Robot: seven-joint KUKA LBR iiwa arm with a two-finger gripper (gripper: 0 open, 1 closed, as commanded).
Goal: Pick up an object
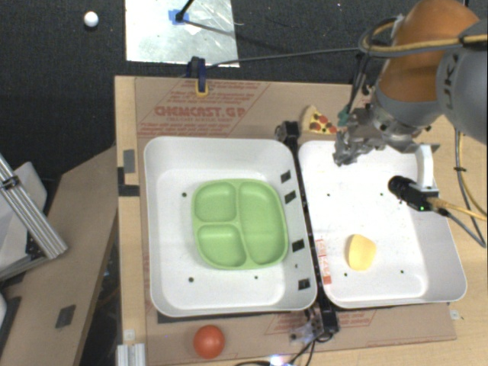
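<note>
Arm (pixel 427 59) is reaching in from the right of the frame, grey metal under a glossy orange band, and is hanging its gripper (pixel 347 155) over the upper left part of the right bin (pixel 450 277). Whether the gripper is open or closed cannot be told from this angle, and nothing is showing in its hold.

The likeliest target is sitting in the same bin: a yellow lump (pixel 361 252), lower centre, well apart from the gripper and clear of the walls. To take it well, the arm should be travelling down-frame until it is centred over the lump, opening wide, then descending straight. The lump is looking rounded and smooth, so a grip across its narrower width should be slipping less.

Both bins are shallow, white, hard-looking plastic with rounded corners. The left bin (pixel 164 204) is holding a green tray (pixel 240 223), matte, split into compartments and lying flat, so awkward to pinch.

Outside the bins, a pizza slice (pixel 319 120) is lying at the top edge, and an orange ball (pixel 208 340) is resting at the bottom.
</note>
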